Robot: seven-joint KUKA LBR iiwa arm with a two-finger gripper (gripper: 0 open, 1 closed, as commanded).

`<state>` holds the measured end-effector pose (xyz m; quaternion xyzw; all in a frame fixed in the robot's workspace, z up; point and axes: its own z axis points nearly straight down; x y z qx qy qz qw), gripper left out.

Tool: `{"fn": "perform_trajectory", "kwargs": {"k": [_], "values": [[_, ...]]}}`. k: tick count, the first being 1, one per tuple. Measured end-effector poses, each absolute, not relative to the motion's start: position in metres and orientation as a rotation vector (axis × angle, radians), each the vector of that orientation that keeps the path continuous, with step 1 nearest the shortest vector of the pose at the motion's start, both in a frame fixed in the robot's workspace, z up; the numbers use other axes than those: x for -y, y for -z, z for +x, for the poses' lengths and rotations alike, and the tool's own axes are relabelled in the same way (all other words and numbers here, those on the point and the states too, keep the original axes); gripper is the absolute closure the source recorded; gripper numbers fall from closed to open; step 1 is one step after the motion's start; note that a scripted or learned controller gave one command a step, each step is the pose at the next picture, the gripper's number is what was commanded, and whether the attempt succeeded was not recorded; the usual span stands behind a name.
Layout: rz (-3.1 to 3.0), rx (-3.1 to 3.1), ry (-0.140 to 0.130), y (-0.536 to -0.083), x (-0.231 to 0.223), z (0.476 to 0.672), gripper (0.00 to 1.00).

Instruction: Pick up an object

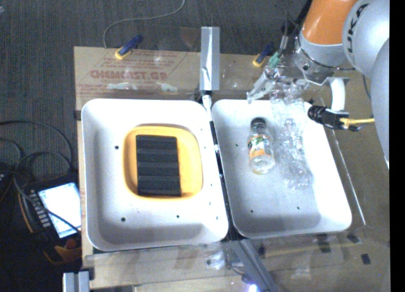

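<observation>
Gripper [285, 88] hangs over the right bin's [329, 215] rim at twelve o'clock; whether anything is grasped cannot be told (clear plastic clutters the area). A small bottle [260, 146] lies near the bin's centre, crumpled clear plastic [294, 158] just beside it at three o'clock. Risk: the transparent, yielding plastic may slip or snag a grasp.

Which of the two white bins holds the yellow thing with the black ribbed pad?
The left white bin; the right white bin holds a small clear bottle instead.
</observation>
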<state>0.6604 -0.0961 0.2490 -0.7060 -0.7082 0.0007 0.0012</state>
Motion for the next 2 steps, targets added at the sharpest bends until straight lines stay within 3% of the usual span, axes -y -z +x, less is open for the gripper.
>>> {"fn": "perform_trajectory", "kwargs": {"k": [1, 2], "values": [[-2.316, 2.118, -0.006, -0.149, 0.116, 0.611, 0.00], [-2.187, 2.259, 0.007, -0.108, 0.131, 0.618, 0.00]]}}
